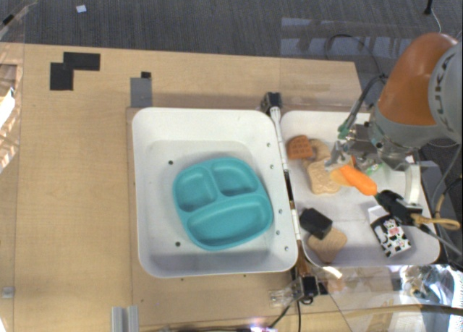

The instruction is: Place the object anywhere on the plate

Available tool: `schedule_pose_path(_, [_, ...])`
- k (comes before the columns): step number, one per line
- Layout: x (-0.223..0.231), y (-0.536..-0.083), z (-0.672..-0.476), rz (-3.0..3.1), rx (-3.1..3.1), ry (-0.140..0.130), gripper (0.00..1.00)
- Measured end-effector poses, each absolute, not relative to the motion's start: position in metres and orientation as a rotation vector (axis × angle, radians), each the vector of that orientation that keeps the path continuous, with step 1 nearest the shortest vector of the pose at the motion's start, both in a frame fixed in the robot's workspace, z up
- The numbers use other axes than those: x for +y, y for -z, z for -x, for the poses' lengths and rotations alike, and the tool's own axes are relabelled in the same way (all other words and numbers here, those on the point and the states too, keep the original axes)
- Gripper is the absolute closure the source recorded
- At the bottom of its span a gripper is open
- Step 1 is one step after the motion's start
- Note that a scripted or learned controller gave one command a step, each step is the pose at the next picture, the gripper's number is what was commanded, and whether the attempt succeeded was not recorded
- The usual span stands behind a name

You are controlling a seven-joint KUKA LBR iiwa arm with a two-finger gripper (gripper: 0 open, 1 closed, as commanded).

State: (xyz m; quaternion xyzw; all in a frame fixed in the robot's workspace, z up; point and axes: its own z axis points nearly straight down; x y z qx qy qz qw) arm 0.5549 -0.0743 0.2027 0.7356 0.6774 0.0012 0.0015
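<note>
Surface [72, 200]: pale wood, grey carpet [217, 12] at top | plate [222, 202]: teal, three compartments, left bin [155, 251] | hand [349, 151], frame right: grip state unclear

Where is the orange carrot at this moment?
The orange carrot lies in the right bin, just below the gripper and right of a pale cookie.

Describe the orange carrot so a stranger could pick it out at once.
Look in the right-hand white bin, at its upper middle, just below the gripper. The carrot lies there at a slant, its upper end by a pale beige piece. It is the one bright orange, tapered thing among brown, beige and black neighbours.
</note>
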Motion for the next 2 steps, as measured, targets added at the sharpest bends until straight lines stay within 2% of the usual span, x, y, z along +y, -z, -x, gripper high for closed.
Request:
schedule_pose_path(1, [0.0,-0.213,-0.599,-2.181,2.259,-0.009,1.0])
schedule_pose_path(2, [0.097,-0.225,-0.562,-2.186,2.261,-0.01,1.0])
